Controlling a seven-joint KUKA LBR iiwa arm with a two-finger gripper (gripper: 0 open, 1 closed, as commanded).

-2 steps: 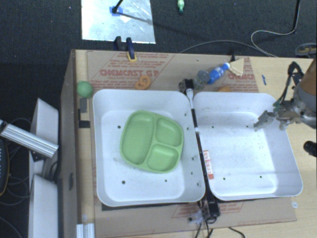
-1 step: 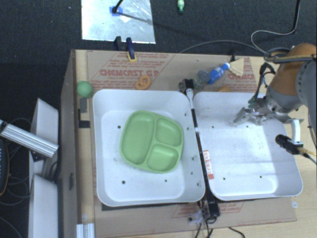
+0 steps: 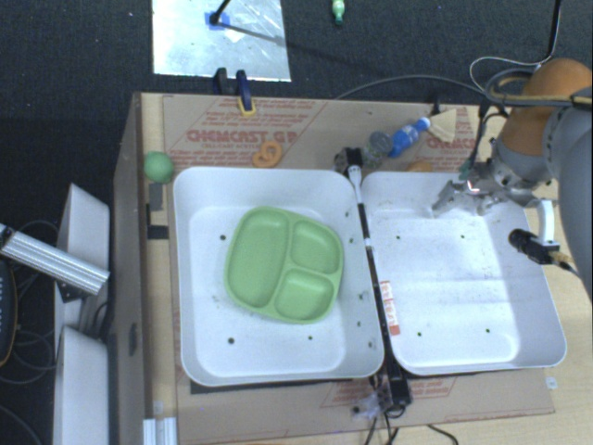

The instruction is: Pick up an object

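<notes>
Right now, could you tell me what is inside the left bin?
A green divided plate lies flat in the left bin, its three compartments facing up. Whatever is beneath the plate is covered.

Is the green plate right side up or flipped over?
Right side up. The green plate lies flat in the left bin, with its three hollow sections facing up.

I can read red words "CHEMCAST GP" on the brown board (image 3: 243, 126) at the far side, w/ small red print above it too blurry to read.
</notes>
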